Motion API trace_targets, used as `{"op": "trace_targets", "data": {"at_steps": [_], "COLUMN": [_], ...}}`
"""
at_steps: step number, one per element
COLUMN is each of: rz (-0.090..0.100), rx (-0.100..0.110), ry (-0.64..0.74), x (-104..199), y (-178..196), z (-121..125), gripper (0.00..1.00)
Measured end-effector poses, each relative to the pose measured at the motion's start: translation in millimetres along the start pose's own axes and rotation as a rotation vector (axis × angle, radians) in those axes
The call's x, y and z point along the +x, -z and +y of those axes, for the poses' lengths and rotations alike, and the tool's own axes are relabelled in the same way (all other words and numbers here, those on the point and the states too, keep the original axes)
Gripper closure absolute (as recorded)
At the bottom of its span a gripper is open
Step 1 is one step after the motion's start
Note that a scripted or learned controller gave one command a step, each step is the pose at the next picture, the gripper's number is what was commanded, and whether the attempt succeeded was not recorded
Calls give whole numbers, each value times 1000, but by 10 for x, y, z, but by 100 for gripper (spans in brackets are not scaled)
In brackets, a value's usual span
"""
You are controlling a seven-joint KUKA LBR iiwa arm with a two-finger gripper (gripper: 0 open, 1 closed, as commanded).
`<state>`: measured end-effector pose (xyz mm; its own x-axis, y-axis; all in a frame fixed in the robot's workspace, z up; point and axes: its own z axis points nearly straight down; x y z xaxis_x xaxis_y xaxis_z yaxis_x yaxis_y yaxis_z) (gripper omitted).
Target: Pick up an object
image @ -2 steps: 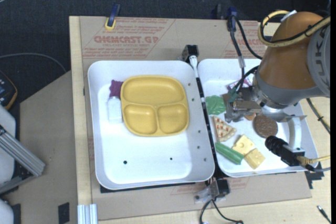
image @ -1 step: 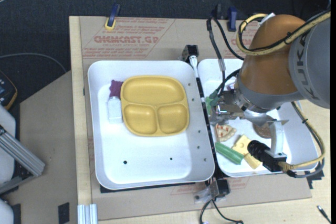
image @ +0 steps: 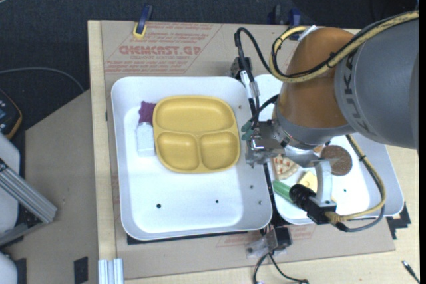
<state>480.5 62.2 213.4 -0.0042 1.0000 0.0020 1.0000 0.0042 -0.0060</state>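
Note:
A yellow three-compartment plate lies in the left bin. A small white bottle with a purple cap lies against the plate's left side. The arm's orange band and grey wrist hang over the right bin, and the gripper sits low at that bin's left part, right above a waffle-patterned piece, a yellow piece and a green item. A brown round item lies just to the right. The wrist hides the fingertips.
The two bins share a wall near the gripper. Black cables loop from the arm over the bins' back edge. A cardboard sheet lies under the bins, and a black fitting on the arm hangs over the right bin's front.

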Motion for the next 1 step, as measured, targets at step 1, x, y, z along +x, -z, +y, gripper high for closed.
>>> {"op": "trace_targets", "data": {"at_steps": [1], "rz": [-1], "rx": [-4], "ry": [-3], "x": [38], "y": [33], "z": [-18], "gripper": [100]}}
